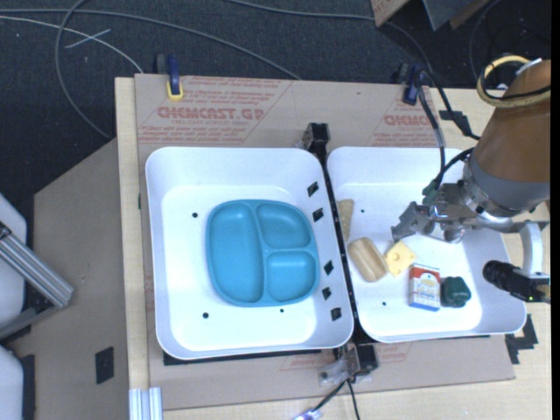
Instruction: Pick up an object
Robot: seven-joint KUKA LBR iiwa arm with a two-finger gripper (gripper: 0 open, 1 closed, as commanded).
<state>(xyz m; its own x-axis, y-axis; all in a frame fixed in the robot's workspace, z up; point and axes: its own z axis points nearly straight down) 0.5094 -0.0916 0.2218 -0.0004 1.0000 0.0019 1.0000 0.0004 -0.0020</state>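
Two shallow white plastic bins sit side by side on a pale board bench marked with red lettering. The left bin holds a light blue plastic divided plate with three compartments, lying flat near the bin's middle. The right bin holds the loose items, gathered toward its lower middle: a tan, rounded bread-roll-shaped object lies just beside the wall between the bins, with a small yellow block touching or nearly touching its right side. Just right and slightly below the yellow block is a small red-and-white printed box, and a dark green rounded object sits against the box's right edge. A thin tan strip lies above the roll, close to the dividing wall. The grey arm with its orange band reaches in from the right, and its two-finger gripper hangs over the right bin — above and slightly right of the yellow block, apart from it. The metal fingers look spread, pointing toward the left with a gap between them, and nothing is visible between them. Blue and yellow clamps hold the board at its far edge, and dark cables run across the dark floor beyond.
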